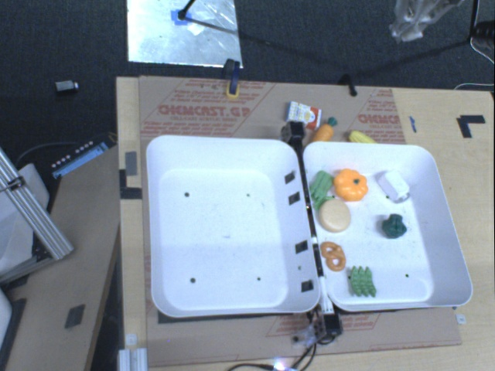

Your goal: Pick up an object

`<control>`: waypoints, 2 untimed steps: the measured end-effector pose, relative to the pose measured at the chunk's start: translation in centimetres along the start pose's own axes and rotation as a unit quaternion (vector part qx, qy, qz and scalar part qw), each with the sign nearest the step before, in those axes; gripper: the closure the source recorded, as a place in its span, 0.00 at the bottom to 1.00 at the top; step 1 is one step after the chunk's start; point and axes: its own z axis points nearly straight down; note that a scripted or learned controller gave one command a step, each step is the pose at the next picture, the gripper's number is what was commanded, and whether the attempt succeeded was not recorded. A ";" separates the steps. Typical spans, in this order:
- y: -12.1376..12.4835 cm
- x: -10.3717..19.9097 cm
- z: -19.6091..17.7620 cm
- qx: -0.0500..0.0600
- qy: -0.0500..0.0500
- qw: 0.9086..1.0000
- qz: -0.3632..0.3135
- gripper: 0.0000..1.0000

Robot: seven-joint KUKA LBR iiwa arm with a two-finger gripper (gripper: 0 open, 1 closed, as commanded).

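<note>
The two shallow white plastic bins lie side by side on the bench: the left bin bare, the right bin holding all the small toy foods. Largest of these is a round orange plastic pumpkin, near the bin's far left; beside it lie a pale cream disc and a green leafy piece, with a small white block, a dark green broccoli-like lump, a ridged green piece and a brown pretzel scattered around. The gripper hangs well above and beyond the bins at the top right, too blurred to tell how far it gapes, with nothing visibly between its tips. The pumpkin looks the likeliest pick: probably light, stiff and smooth, so it may slip; closing across its widest middle seems safest.
</note>
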 end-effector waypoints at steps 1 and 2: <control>-0.1 0.6 -0.5 0.002 0.000 1.000 -0.001 1.00; -0.1 -5.1 -0.5 0.002 0.000 1.000 0.002 1.00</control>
